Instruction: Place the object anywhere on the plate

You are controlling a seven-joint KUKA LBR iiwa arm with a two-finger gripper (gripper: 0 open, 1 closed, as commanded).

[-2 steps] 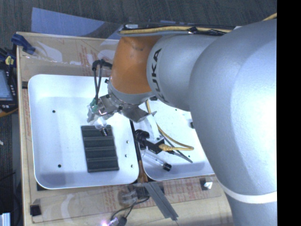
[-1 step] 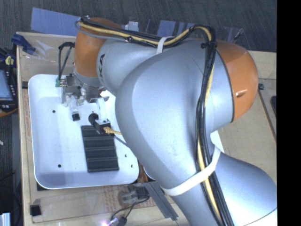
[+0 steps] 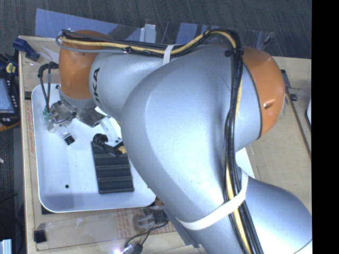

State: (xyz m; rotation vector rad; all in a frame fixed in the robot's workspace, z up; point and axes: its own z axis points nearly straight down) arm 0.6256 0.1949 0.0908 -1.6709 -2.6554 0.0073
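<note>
A dark grey carpet floor (image 3: 159,4) lies beyond the light wooden bench (image 3: 296,126). A blue sheet (image 3: 50,21) pokes out past the bench's far edge.

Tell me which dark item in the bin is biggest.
The ribbed black block, lying flat near the bin's front; the other dark bits are far smaller.

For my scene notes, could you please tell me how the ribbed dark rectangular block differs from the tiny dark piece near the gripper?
The ribbed dark rectangular block is far larger than the tiny dark piece. The block is long and grooved across its top; the piece is too small to show any detail. The block lies near the middle of the shallow white bin; the piece lies just below the gripper. Both are dark and rest on the bin floor.
</note>
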